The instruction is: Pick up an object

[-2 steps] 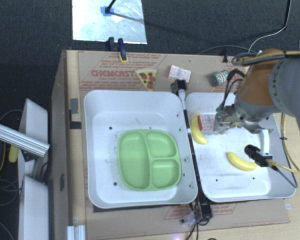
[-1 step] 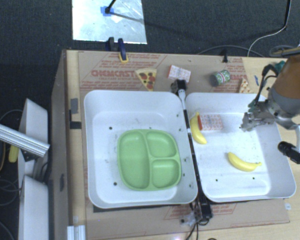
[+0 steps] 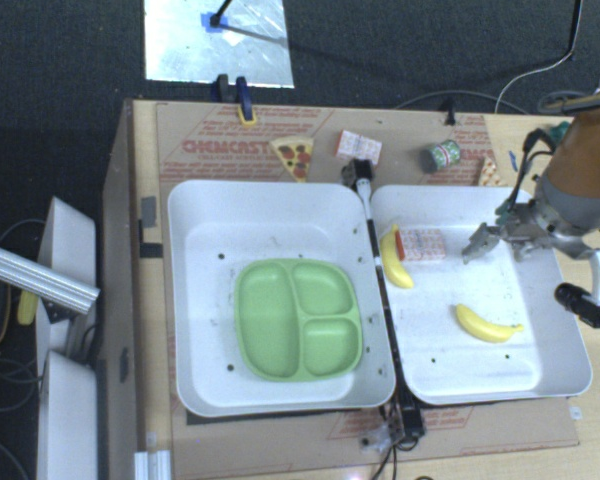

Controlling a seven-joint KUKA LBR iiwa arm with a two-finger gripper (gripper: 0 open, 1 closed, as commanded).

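The right bin (image 3: 550, 368) holds two yellow bananas: one (image 3: 394, 259) lies along its left wall, the other (image 3: 487, 324) lies near the middle. A small white and pink packet (image 3: 421, 244) rests beside the first banana. My gripper (image 3: 500, 245) hangs over the bin's upper right part, above and right of the middle banana. Its fingers (image 3: 477, 243) are spread open and nothing is between them. The left bin (image 3: 195, 268) carries a green divided plate (image 3: 300, 319).
On the cardboard behind the bins lie a toy pizza slice (image 3: 293, 156), a small printed card (image 3: 358, 146) and a little green can (image 3: 443, 154). A black divider (image 3: 376, 268) runs between the bins. A clamp (image 3: 243, 99) sits at the bench's back edge.
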